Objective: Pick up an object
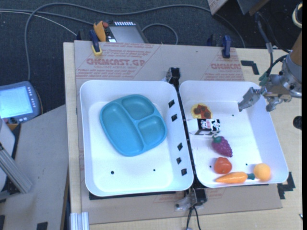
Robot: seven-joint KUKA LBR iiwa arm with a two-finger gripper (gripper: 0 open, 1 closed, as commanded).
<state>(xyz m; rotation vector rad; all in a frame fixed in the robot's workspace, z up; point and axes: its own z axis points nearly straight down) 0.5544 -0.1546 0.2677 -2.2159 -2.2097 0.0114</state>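
Grey two-finger gripper [259, 99] is held wide open with nothing in it, high over the right white bin [266, 128], so the purple plastic grapes [222, 146] below can be reached.

One fixed camera looks down at a slant on the cardboard-covered worktop [144, 61] and both shallow white plastic bins [91, 128], moderately near.

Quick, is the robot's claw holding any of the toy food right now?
Gripper: open, holding nothing, up over the far right part of the right bin, apart from the toy food.
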